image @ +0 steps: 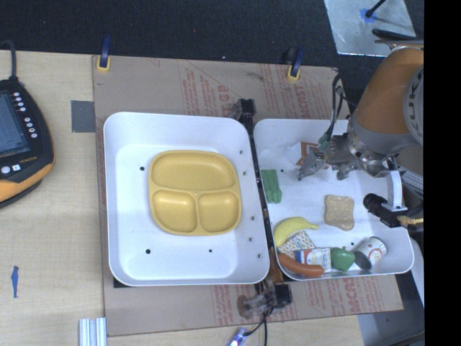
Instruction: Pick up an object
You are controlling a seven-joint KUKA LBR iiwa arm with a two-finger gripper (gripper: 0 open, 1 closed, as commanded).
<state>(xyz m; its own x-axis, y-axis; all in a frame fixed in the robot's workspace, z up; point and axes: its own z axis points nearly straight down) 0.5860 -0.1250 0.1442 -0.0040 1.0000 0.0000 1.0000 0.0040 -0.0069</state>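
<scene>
I see the arm point(389, 107) reaching in over the right bin point(288, 132), with the end effector point(317, 166) low over that bin's upper middle part, beside a small reddish-and-white scrap point(308, 150) on the bin floor. I cannot tell how the end effector is set, and nothing shows in its grip. Taking the right bin as my reference: a green block point(271, 185) lies along its left wall; a tan piece of bread point(338, 211) sits near its middle, just below the end effector; a banana point(293, 228) lies at its lower left, with a hot dog point(300, 267) against the bottom wall below it; a printed carton point(314, 254), a green round thing point(343, 259) and a small can point(371, 250) line up along the bottom wall toward its right corner. Left of that bin, touching it, stands the other bin point(115, 193), holding a yellow divided plate point(194, 191). Further left, a tablet-like controller point(18, 139) rests on the table point(43, 265).
</scene>
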